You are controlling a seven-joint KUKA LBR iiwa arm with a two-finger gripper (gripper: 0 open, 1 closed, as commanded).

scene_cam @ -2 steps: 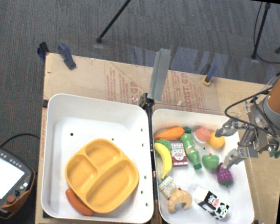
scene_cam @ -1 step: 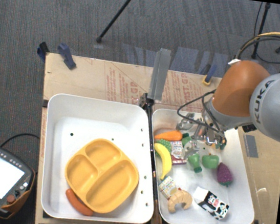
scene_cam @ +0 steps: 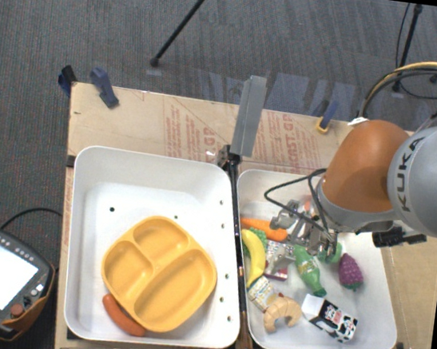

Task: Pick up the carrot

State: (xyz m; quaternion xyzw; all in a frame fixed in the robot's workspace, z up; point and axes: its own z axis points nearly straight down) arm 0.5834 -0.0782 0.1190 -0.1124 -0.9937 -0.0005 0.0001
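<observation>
The carrot (scene_cam: 264,229) is a small orange piece lying in the right bin (scene_cam: 384,302), near its left wall and just above the banana (scene_cam: 253,252). My gripper (scene_cam: 302,231) hangs low over the middle of that bin, right beside the carrot's right end. Nothing can be seen held in it. The orange wrist band and grey arm cover the bin's far right part.
The right bin also holds a green bottle (scene_cam: 310,272), purple grapes (scene_cam: 351,270), a croissant (scene_cam: 282,312), a milk carton (scene_cam: 331,318) and small packets. The left bin (scene_cam: 96,185) holds a yellow divided plate (scene_cam: 159,273) and a sausage (scene_cam: 124,316).
</observation>
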